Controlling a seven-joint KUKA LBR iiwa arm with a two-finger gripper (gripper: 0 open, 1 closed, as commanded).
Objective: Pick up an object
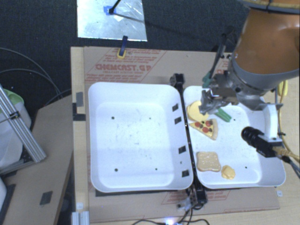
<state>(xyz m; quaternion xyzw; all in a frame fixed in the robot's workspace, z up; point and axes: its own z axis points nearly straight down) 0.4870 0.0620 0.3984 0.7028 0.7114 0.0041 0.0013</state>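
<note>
The tool [207, 106] hangs low over the back left part of the right bin [248, 161], just above a flat yellow piece [193, 110] that lies against the bin's left wall. The wrist hides its tips from this slant, so I cannot tell whether it is open or closed, and nothing can be seen gripped in it. The grey arm [269, 36] with its orange band reaches in from the right.

Touching the front edge of the yellow piece is a toy pizza slice [206, 127] with red and green toppings. Just beside the tool on its right lies a small green thing [224, 116], possibly a toy vegetable. Nearer the front wall sit a slice of toy toast [208, 161] and, just beside it on the right, a small yellow lump [228, 172].

The left bin [136, 135] stands edge to edge with the right one and shows a few dark specks on its floor. Both rest on a brown board [154, 60] printed in red with "CHEMCAST GP". A yellow and blue clamp [123, 48] grips the board's far edge, and a silvery sheet [111, 12] lies beyond it. The desk [54, 125] shows at the left.
</note>
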